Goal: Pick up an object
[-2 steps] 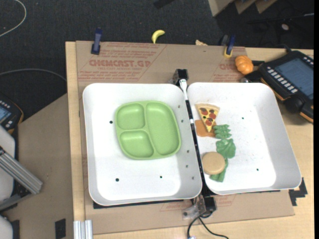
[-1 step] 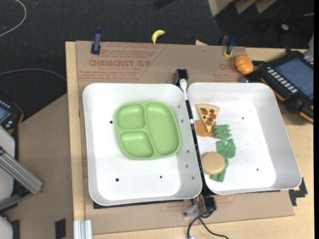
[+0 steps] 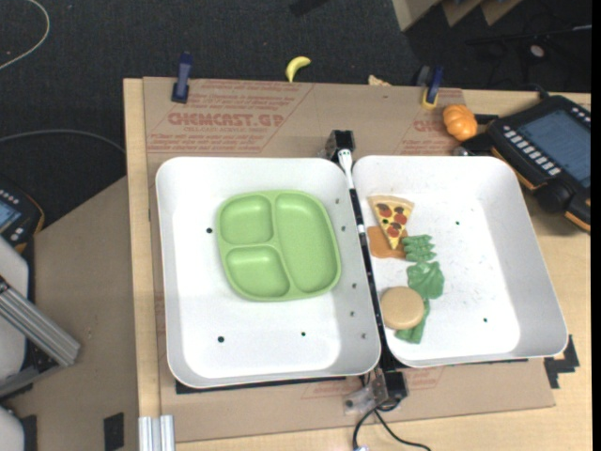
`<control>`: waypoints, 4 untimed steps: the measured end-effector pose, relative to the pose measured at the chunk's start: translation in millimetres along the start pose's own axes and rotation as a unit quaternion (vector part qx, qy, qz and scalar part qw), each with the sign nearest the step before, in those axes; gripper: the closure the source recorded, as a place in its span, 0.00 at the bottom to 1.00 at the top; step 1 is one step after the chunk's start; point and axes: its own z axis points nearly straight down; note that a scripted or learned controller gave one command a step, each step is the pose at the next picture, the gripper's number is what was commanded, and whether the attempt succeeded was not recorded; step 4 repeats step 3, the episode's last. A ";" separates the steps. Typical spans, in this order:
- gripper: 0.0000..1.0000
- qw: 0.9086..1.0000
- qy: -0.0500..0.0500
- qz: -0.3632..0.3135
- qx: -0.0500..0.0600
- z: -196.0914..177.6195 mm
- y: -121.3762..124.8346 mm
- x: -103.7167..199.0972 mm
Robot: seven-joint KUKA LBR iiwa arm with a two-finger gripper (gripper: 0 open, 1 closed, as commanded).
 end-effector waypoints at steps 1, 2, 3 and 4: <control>1.00 1.000 0.006 0.003 0.017 149.3 -31.5 25.6; 1.00 1.000 -0.002 0.004 -0.001 8.8 -1.7 -30.2; 1.00 1.000 0.005 0.004 0.015 142.2 -24.7 -26.3; 1.00 1.000 0.005 0.004 0.015 142.2 -24.7 -26.3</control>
